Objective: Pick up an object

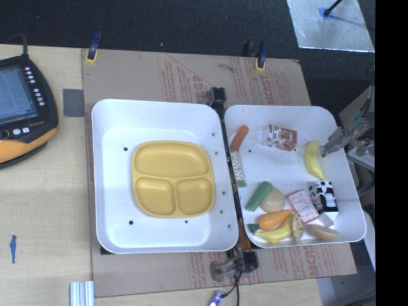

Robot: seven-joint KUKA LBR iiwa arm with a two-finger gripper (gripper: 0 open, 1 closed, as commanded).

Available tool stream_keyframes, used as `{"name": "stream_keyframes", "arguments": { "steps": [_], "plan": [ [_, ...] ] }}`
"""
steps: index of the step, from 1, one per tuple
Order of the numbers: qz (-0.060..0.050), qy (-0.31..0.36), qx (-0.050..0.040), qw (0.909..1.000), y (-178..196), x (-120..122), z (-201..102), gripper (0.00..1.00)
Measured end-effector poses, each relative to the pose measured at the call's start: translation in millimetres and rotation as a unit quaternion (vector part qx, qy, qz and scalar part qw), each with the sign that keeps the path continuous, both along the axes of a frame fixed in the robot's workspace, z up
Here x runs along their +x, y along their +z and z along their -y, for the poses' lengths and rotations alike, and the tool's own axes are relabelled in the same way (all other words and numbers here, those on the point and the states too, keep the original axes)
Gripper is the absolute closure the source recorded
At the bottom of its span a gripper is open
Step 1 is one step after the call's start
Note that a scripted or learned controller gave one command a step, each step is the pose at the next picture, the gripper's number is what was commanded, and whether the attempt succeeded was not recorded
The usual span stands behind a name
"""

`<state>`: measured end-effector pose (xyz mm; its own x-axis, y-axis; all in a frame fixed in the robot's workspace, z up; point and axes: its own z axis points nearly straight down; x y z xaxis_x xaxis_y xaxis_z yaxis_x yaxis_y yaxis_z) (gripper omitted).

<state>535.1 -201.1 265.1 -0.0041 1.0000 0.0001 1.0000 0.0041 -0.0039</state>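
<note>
Yellow banana lies in the right bin (far side), gripper just beside it. Whether its fingers are apart, I cannot tell.

Even, bright overhead light; soft shadows, slightly soft focus, mild glare.

I see a light wood bench with a brown cardboard sheet laid over it. Blue clamps and pin the sheet's far edge. Left of the sheet sits an orange-and-black teach pendant, a grey tape patch between them. Beyond the bench I see dark carpet floor; far right of it, a pale floor patch with blue tape mark. Light is even, soft.
</note>
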Motion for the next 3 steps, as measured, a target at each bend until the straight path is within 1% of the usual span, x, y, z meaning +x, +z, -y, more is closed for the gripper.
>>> {"name": "stream_keyframes", "arguments": {
  "steps": [1, 2, 3],
  "plan": [
    [-0.001, 0.002, -0.0003, 1.0000, -110, 64, 10, 0.00],
    [-0.001, 0.001, -0.0004, 1.0000, -174, 51, 10, 0.00],
    [-0.004, 0.001, 0.0010, 1.0000, -147, 120, -57, 0.00]
  ]
}}
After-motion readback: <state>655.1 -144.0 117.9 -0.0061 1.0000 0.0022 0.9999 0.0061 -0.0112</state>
